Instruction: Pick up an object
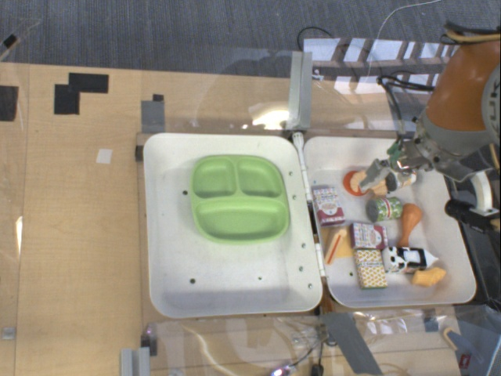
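My gripper [381,171] hangs over the right bin [462,284], fingers apparently open and empty; the green can [384,208] lies just below it

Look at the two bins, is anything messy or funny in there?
Nothing looks broken or spilled. The toy food in the right bin lies jumbled, pieces pointing every way, while the green plate sits neatly alone in the left bin. The gripper is over the jumble.
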You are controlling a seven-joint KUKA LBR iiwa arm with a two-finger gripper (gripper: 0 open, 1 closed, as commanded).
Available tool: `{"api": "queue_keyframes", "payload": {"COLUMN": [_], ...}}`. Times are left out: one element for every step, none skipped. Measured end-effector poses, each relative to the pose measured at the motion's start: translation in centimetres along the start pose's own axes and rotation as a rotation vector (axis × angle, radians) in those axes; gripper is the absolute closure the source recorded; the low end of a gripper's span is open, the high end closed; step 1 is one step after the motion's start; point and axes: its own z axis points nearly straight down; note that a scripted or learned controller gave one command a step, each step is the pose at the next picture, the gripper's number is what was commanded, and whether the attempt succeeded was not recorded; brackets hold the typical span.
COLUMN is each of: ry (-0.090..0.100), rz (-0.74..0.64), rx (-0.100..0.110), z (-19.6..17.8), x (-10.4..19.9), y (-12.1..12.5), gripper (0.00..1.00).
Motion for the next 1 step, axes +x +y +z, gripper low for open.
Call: {"api": "queue_keyframes", "payload": {"ry": [0.000], "rz": [-0.114], "rx": [-0.003], "z": [9.52], "x": [-3.06], "y": [-1.81], "gripper": [0.00]}}
